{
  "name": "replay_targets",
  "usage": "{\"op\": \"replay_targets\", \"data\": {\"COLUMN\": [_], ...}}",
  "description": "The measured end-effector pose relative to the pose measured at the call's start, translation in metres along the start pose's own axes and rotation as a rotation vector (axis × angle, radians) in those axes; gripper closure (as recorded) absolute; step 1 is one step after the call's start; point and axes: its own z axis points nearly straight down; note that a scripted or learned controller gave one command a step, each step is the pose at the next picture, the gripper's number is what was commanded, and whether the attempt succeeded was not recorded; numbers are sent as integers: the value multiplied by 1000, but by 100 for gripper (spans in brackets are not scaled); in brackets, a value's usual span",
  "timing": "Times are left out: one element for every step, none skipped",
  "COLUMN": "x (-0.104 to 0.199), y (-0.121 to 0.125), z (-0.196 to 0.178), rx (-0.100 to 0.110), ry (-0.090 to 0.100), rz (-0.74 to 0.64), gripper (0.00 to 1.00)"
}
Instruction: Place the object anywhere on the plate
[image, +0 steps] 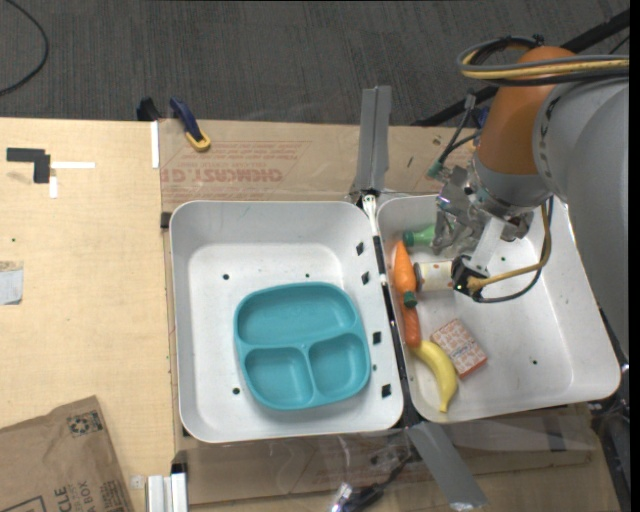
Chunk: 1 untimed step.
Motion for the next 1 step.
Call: {"op": "replay_targets", "data": {"x": [24], "y": [-18], "z": [0], "rx": [1], "ry": [0], "rz": [3], "gripper": [100]}}
